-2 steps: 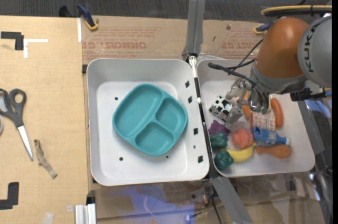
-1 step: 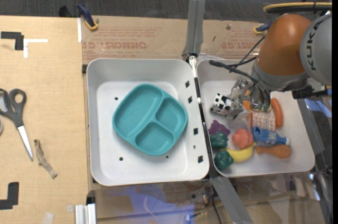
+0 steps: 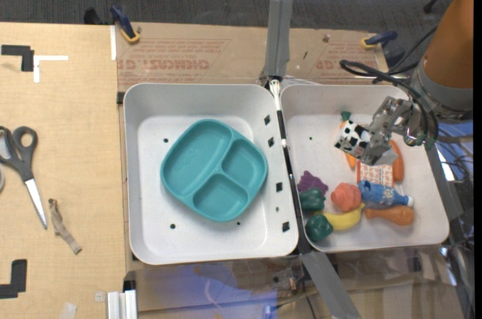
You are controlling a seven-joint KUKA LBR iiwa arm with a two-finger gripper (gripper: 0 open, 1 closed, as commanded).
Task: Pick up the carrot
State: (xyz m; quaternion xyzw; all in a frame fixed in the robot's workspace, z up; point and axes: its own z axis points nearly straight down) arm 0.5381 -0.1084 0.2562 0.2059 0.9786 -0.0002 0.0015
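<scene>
- Camera view puts the gripper [image 3: 374,148] low over the far part of the right bin [image 3: 429,235], where the arm reaches in from the right; I read that as a descent aimed at the carrot
- The carrot [image 3: 397,162] lies just right of the gripper tip, an orange sliver partly hidden behind the fingers; another orange bit peeks out at the gripper's left, and I cannot tell whether that belongs to it
- I cannot tell whether the hand is open or closed, nor whether anything sits between the fingers; the metal parts blur together from this slant
- Crowding is my worry: a black-and-white spotted toy [image 3: 349,135] touches the gripper's left side, and a red-and-white packet [image 3: 375,174] lies just near of it
- Nearer still sit a blue bottle [image 3: 384,195], an orange ball [image 3: 346,196], a banana [image 3: 343,220], a drumstick [image 3: 393,215], purple grapes [image 3: 311,181] and a green pepper [image 3: 317,227]
- The left bin [image 3: 143,235] holds a teal divided plate [image 3: 215,171], well apart from the work
- Scissors [image 3: 25,167] rest on the bench far left
</scene>
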